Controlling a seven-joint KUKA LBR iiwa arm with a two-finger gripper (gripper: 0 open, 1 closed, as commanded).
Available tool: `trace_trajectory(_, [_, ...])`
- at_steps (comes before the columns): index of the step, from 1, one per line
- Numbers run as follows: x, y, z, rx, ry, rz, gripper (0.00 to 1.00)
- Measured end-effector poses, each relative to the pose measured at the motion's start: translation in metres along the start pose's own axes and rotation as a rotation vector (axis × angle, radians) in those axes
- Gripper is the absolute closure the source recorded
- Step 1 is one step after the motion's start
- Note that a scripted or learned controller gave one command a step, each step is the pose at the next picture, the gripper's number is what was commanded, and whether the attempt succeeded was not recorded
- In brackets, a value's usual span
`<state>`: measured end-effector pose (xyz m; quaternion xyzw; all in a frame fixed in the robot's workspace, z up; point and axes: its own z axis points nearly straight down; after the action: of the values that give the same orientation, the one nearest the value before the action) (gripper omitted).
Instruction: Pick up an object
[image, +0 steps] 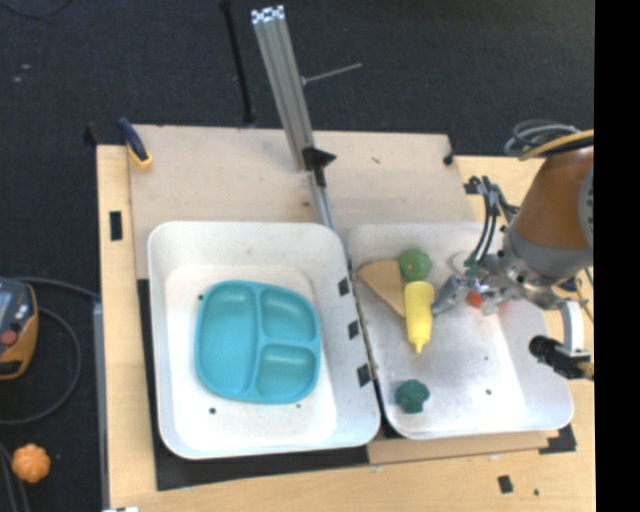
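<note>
The yellow bottle (418, 314) looks light, smooth, perhaps slippery, best pinched across its middle; whether the pincer (462, 290) is apart or together I cannot tell

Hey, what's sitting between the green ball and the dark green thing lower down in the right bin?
In the camera view, the yellow bottle lies between the green ball and the dark green piece, upper end almost touching the ball.

A pale wooden bench (230, 180) stands on dark carpet (60, 70), with a metal post (285, 85) rising behind.
</note>
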<state>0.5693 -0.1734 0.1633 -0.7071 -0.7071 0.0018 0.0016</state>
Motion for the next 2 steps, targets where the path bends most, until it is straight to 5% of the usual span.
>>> trace_trajectory(1, [0.0001, -0.0005, 0.0357, -0.020, -0.005, -0.002, 0.00])
trace_trajectory(2, [-0.0016, -0.0006, 0.0279, -0.022, -0.007, 0.002, 1.00])
